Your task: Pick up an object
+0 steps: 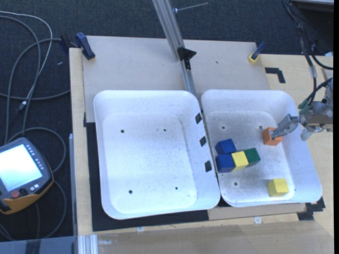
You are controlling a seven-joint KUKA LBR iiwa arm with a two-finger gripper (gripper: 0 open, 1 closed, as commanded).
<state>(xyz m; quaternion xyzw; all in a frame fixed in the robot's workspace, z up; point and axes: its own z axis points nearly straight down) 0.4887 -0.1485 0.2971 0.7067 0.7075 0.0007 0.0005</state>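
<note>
Camera view shows the gripper [282,129] with jaws pinching the orange cube [271,136], which looks light, stiff and smooth, best held on two flat opposite faces.

1. You look down from one fixed camera above the bench [159,67], tilted at a slant.
2. It sits far enough back to take in both bins [151,102], the bench edges and the dark floor [37,62].
</note>
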